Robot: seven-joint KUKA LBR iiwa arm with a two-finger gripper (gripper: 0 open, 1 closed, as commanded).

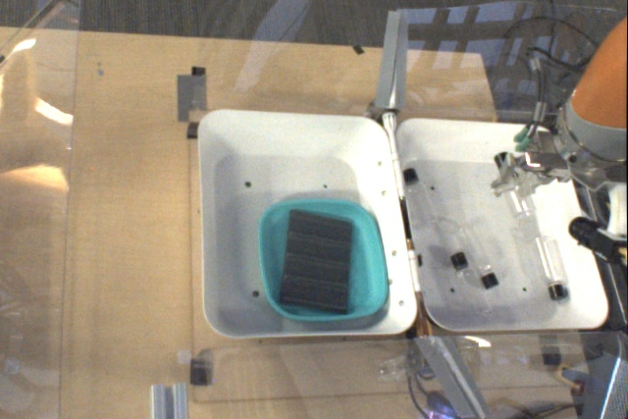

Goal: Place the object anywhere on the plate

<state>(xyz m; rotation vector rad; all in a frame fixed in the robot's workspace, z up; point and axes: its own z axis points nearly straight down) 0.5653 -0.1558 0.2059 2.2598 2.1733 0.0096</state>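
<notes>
— Though well off to the view's left of the gripper (525, 186), worth starting at the left bin (221, 211). White, shallow, touching its twin along the middle edge.

— And inside it?

— Holds a teal plate (370, 255), set toward the near edge, far from the gripper and across the divide from it.

— Where is the object?

— Lying flat on that plate: a dark ridged block (316, 260), rectangular, long side running away from the camera, slightly tilted. Rests wholly within the teal rim, well apart from the gripper, untouched by it.

— Moving rightward?

— Right bin (432, 304) next, just under the gripper. Dotted with a few small black pieces (457, 260), nearer the camera than the gripper and close beside it.

— And the gripper itself?

— Hangs over the far right part of that bin, below the arm's orange band (603, 83). Looks pale and glassy against the white floor. Cannot tell whether wide or narrow. Nothing seen held.
</notes>
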